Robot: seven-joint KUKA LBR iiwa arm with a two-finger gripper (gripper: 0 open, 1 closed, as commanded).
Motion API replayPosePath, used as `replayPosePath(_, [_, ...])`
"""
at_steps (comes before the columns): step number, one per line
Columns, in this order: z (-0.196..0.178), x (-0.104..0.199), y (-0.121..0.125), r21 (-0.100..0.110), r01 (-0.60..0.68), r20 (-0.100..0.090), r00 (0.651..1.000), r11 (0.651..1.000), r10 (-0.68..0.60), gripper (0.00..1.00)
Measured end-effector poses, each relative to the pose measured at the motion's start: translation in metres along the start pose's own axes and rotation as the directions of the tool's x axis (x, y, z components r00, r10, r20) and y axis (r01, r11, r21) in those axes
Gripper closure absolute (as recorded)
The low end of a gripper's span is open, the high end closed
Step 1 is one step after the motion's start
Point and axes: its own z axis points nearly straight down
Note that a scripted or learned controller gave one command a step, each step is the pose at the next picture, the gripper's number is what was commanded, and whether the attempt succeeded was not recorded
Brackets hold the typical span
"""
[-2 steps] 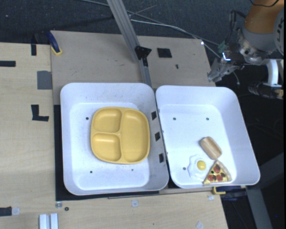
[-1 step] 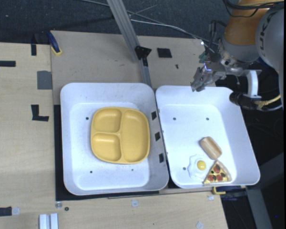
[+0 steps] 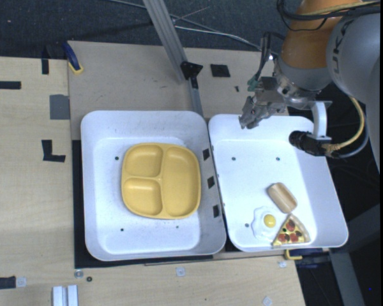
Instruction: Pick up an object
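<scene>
Nearest the camera, in the front corner of the right bin (image 3: 319, 196), three toy foods lie close together: a pizza slice (image 3: 291, 230) with red toppings against the front wall, a fried egg (image 3: 265, 222) just to its left and touching it, and a tan bread roll (image 3: 282, 197) just behind both, lying at a slant. None of them is in the tool's grip. The left bin (image 3: 102, 171) sits beside the right one, their walls meeting along the middle, and a yellow divided plate (image 3: 161, 180) with three compartments lies flat near its centre. Both bins rest on the pale wooden counter (image 3: 25, 171), which carries scattered strips of black tape. Farther back, the tool (image 3: 251, 118) hangs over the far left corner of the right bin, well apart from the toy foods, its dark fingers pointing down with nothing between them; whether they are parted or closed cannot be told. Behind it rises the grey arm (image 3: 357, 43) with its orange band.
</scene>
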Motion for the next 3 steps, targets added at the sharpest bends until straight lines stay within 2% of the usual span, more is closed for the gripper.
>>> replayPosePath(2, [0.037, 0.097, -0.038, 0.002, 0.0, 0.001, 1.0, 1.0, 0.0, 1.0])
replayPosePath(3, [0.03, 0.139, -0.057, 0.0, 0.001, 0.0, 1.0, 1.0, -0.001, 1.0])
